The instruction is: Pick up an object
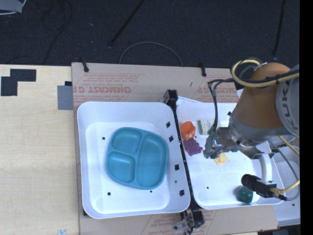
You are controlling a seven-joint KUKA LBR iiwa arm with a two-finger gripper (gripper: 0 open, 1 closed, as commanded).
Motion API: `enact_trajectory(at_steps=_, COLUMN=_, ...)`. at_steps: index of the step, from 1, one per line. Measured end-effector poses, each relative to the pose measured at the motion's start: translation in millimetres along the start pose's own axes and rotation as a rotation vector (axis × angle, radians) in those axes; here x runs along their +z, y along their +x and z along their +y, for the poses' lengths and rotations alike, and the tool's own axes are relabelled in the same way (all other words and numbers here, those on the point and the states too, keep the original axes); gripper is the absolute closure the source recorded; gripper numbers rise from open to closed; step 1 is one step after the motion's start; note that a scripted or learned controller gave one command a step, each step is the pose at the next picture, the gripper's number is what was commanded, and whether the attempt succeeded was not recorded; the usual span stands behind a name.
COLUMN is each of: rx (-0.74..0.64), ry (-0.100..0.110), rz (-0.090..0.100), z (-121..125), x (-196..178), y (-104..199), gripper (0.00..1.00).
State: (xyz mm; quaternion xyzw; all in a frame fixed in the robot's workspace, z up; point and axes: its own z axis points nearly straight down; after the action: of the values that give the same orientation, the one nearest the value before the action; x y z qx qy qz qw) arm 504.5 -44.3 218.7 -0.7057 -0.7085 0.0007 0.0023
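My gripper (pixel 211 150) hangs low over the middle of the right bin (pixel 215 199), reaching in from the right. Just to its left lies a purple lumpy object (pixel 192 147). A small yellow object (pixel 221 159) lies right beside it on the lower right, partly under the wrist. An orange object (pixel 188 129) sits above the purple one, near the bin's left wall. A green and white patterned piece (pixel 205 126) lies farther back. A teal object (pixel 244 195) rests in the bin's front right corner.
The left bin (pixel 93 131) holds a blue divided plate (pixel 137 157). A black divider rail (pixel 178 151) runs between the two bins. The arm's orange band (pixel 261 97) and cables cover the right bin's back right part.
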Motion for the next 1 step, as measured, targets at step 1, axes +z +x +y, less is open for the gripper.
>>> enact_trajectory(at_steps=1, rx=0.0, ry=-0.001, rz=-0.001, z=16.5, x=9.3, y=51.9, gripper=1.0)
